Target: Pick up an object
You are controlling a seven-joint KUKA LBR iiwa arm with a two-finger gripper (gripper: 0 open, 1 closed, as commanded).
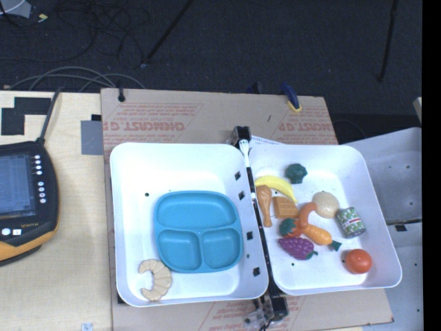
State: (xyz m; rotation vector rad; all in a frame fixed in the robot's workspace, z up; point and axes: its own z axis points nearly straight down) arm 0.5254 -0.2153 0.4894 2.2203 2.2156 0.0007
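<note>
- Surface (207, 116): a cardboard-covered top carrying two shallow white bins side by side, with a handheld control pendant (21, 195) lying off to the far left
- Left bin (131, 164): holds a blue three-part tray (198, 229) near its middle and a croissant (156, 279) at its near left corner, just beside the tray and apart from it
- Right bin (375, 192): holds all the small toy food, gathered toward the divider and the centre, which makes it the likelier place for a pick
- Banana (277, 186): lies with its long axis running from the divider toward the bin's middle, curving over a drumstick (264, 205) and a tan block (285, 206) that sit just below it
- Carrot (313, 229) and grapes (296, 247): packed close together, touching or nearly so; a grasp here risks catching two things at once
- Pale round piece (326, 203) and can (350, 221): beside each other toward the right, the can tilted on its side
- Tomato (357, 261): stands apart from the rest at the near right corner, and the arm's reach comes from the right, so it looks the nearest and cleanest target
- Broccoli (296, 172): alone near the far wall, also free of neighbours
- Tool: whether its fingers are apart or together cannot be told, and nothing has been lifted from either bin yet
</note>
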